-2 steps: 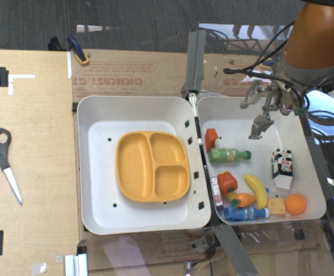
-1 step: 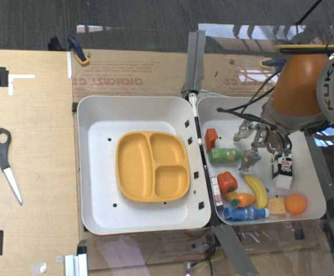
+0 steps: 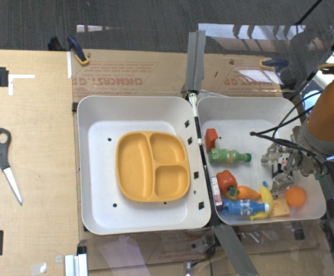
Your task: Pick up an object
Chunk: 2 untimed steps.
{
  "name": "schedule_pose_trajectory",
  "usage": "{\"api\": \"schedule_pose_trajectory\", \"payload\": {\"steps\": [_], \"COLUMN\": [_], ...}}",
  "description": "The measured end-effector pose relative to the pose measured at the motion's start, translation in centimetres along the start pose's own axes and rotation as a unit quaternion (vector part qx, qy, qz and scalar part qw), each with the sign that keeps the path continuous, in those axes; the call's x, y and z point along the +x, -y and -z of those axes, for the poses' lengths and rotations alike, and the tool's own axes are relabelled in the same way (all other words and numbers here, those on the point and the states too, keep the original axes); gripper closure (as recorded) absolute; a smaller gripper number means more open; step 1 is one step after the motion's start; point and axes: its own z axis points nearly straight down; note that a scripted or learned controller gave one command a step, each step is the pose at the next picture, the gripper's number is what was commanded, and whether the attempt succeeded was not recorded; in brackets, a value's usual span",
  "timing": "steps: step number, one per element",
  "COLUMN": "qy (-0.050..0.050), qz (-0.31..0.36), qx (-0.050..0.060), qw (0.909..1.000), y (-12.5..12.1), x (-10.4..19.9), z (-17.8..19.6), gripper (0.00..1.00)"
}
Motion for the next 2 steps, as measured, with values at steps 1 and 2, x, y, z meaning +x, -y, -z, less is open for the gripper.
{"api": "schedule_pose_trajectory", "payload": {"steps": [1, 2], "qy": [0.002, -0.001], "qz": [-0.079, -0.148], "qx": [0.0, 0.0], "qw": [0.9968, 0.989], "y": [-4.0, -4.1], "x": [-10.1, -2.3], "z": [0.1, -0.1], "gripper": [0.0, 0.0]}}
